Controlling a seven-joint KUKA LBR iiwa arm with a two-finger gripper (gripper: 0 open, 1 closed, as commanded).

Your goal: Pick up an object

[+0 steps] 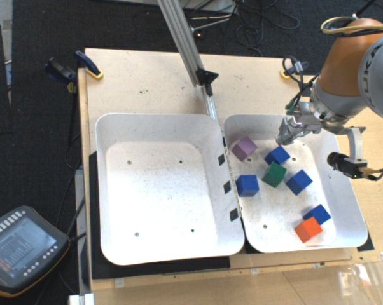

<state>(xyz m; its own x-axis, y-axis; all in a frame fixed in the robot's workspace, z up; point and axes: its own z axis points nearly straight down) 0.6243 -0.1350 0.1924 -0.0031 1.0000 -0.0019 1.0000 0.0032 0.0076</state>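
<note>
- Worktop [147, 75] carries two shallow white bins side by side, their inner rims meeting near the middle, presumably so blocks can be moved from one to the other.
- Left bin [109, 132] has a bare floor with a few dark specks.
- Right bin [350, 234] holds all the blocks, loosely scattered: a purple block [245, 148] towards the far left corner, a blue block [247, 185] by the left rim, a green block [275, 174] touching another blue block [278, 155], a third blue block [299, 182] just beside them, and an orange block [308, 229] touching a fourth blue one [318, 214] near the front right corner.
- Gripper [285, 138] hangs just beyond the blue block that sits against the green one, likely the pick target; whether the fingers are spread or pressed together, I cannot tell.
</note>
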